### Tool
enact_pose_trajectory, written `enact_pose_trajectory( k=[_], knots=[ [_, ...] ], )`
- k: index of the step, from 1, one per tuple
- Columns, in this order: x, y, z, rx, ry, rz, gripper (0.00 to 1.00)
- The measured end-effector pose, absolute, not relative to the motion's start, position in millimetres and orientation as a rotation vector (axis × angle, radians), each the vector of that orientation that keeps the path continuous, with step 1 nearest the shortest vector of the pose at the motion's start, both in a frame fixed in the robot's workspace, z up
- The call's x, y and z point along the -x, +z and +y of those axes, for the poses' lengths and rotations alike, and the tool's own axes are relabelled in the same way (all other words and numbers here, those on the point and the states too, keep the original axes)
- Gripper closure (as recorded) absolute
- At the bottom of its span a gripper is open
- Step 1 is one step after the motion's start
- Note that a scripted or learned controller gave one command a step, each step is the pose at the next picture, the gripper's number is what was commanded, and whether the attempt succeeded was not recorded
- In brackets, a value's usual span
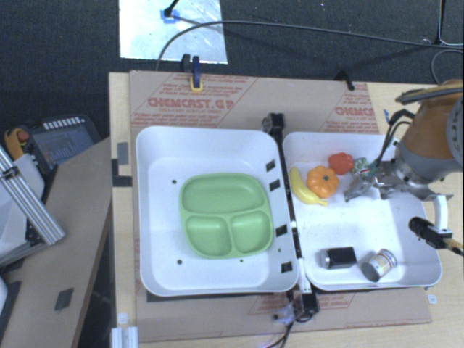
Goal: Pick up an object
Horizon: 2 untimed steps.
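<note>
Fingers (355,188) sitting closed, gripping nothing, right of centre in the right bin (406,252). Green tray (221,216) lying mid-left. Banana (304,188), orange fruit (323,181), red object (341,163) clustering beside the gripper (359,187). Black box (338,257), can (379,264) resting lower right.

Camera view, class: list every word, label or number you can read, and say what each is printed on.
"CHEMCAST GP": red print on the brown paper-covered board under the white bins, left.
Red print on the board's right: same style, too slanted to read surely.
Grey handheld device screen: too blurred.
</note>
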<state>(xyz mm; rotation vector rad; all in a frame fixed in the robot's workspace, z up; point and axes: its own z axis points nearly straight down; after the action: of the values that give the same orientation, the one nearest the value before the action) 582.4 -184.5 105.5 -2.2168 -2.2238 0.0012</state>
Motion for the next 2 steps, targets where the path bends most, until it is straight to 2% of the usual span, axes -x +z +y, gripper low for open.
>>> enact_pose_trajectory(
  k=[1, 2],
  knots=[
    [-582.9, 84, -184, 2.220, 0.000, -2.223, 0.00],
    [-584.4, 96, -184, 2.222, -0.004, -2.227, 1.00]
  ],
)
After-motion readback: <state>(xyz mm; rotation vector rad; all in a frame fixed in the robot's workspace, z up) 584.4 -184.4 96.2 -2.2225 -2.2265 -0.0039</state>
